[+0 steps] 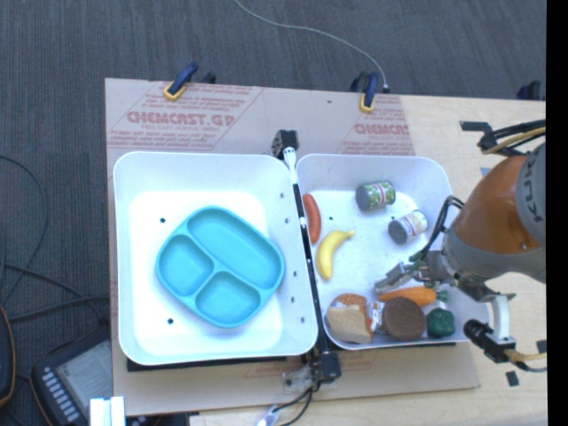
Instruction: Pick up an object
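Note:
The right bin (426, 171) holds several toy foods. A green can (375, 194) and a grey can (407, 227) lie at its back, and a banana (330, 251) and a red sausage (311, 217) lie along its left side. Along the front lie a bread roll (349, 318), a brown round piece (404, 319), an orange carrot (414, 295) and a green piece (439, 324). My gripper (399, 277) hangs low over the bin's front right, just above the carrot and the brown piece. Nothing can be made out in its grasp.
The left bin (142, 185) bears a blue divided plate (220, 266). A raised divider (300, 238) runs between the two bins. The arm's orange band (501, 216) overhangs the right bin's right rim. Cables lie on the bench at the right.

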You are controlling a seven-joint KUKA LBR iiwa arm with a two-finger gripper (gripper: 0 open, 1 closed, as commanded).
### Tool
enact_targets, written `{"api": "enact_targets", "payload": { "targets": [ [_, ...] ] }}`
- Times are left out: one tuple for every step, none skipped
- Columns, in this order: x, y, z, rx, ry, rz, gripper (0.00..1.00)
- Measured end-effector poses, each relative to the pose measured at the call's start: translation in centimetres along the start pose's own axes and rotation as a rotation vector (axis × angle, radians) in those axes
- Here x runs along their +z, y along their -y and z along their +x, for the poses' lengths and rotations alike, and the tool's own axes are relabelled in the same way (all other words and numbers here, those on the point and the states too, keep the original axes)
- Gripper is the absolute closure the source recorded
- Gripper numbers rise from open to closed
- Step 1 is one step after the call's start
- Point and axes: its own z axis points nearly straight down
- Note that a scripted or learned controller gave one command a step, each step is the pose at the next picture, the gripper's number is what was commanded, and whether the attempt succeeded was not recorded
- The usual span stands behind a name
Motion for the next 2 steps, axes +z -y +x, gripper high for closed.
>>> {"api": "enact_targets", "payload": {
  "targets": [
    [-1.1, -0.1, 0.0, 0.0, -0.001, -0.001, 1.0],
    [-2.9, -0.5, 3.7, -0.003, -0.008, 0.011, 1.0]
  ]
}}
